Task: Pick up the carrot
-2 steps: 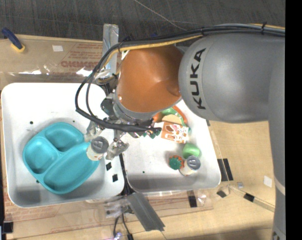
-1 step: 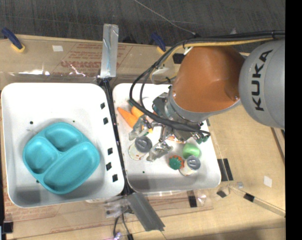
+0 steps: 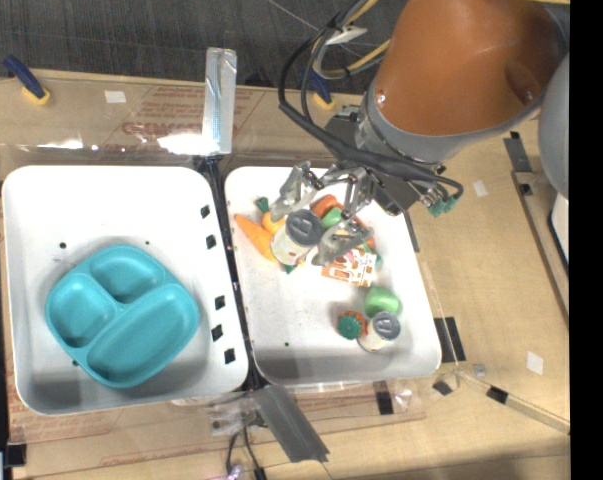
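Over right bin point(image 3: 281, 353), gripper point(image 3: 326, 203) low among toys, carrot point(image 3: 253, 232) just beside it at left wall (grip unclear, cannot tell), teal plate point(image 3: 121, 313) in left bin point(image 3: 31, 198).

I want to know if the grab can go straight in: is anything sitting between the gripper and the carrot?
Partly. The gripper hangs over the clutter in the right bin. The carrot lies at the pile's left edge, and a grey-capped bottle sits right against it on the gripper's side. The carrot's left end looks free.
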Controlling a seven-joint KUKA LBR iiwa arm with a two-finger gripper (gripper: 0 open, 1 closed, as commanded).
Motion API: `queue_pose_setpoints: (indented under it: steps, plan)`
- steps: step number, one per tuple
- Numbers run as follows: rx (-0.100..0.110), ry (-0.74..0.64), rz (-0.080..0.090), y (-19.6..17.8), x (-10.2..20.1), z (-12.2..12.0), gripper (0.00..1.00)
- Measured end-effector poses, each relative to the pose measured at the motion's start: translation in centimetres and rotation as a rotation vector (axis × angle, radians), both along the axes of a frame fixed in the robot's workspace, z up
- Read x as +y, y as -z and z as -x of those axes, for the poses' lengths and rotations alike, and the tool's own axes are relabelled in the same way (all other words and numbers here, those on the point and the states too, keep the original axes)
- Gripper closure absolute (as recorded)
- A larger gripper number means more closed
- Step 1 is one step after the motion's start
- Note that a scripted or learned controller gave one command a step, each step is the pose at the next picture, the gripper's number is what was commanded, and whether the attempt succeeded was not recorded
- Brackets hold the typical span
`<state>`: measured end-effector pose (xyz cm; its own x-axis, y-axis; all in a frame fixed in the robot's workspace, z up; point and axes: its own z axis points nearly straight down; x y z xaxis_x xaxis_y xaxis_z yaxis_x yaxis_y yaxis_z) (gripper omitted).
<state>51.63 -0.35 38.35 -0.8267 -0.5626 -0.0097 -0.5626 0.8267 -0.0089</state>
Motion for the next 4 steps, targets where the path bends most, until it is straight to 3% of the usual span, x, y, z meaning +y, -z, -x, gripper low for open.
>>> queue_pose_setpoints:
  steps: [1, 2, 3, 4]
  plan:
    - [0.015, -0.144, -0.001, 9.2, 0.2, 1.9, 1.00]
    - [0.001, -0.232, 0.003, -7.8, 2.8, 0.8, 1.00]
    - [0.013, -0.374, 0.001, -5.2, -0.8, 3.5, 1.00]
    - [0.016, -0.842, 0.002, 6.6, -0.9, 4.0, 1.00]
